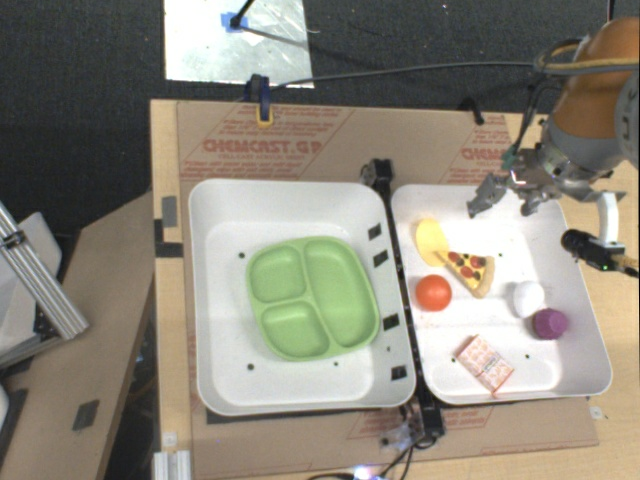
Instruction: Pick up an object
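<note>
Nearest the camera, right bin: pink pack at the front, lying flat. Behind it, purple piece and white egg toward 3 o'clock, tomato toward 9 o'clock by the divider. Next back, pizza slice, long axis running 10-to-4 o'clock, touching the yellow piece at its upper end. Left bin carries a green tray.

Farthest: claw over the bin's back edge, fingers spread wide, nothing between them. No object chosen or lifted yet.

Key relation: nearest candidates, the yellow piece and pizza slice, lie at about 7 o'clock from the claw, apart from it. Judgement: reach must travel toward the camera and descend.
</note>
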`<state>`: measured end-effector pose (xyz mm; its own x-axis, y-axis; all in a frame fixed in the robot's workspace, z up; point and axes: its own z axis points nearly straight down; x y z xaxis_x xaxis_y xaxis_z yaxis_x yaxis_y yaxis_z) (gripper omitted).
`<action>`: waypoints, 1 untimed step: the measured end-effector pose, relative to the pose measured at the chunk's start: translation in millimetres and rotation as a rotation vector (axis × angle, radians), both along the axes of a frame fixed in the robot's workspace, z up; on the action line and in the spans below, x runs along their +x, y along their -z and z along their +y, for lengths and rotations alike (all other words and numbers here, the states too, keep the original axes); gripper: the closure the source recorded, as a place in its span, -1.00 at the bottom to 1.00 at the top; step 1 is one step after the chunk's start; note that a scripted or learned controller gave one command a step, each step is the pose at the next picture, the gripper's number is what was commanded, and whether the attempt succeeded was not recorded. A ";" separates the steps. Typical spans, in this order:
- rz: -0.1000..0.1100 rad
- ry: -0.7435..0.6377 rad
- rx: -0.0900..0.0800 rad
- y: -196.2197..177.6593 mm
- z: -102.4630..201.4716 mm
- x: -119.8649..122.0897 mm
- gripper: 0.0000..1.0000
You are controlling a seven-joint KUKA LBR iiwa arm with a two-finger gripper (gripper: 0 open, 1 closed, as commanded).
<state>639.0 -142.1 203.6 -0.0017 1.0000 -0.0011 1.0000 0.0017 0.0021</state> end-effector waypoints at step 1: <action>0.001 0.000 0.000 49.3 -7.0 -6.6 -1.00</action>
<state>632.4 -149.1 154.4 -0.0015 1.0000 -0.0009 1.0000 0.0015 0.0012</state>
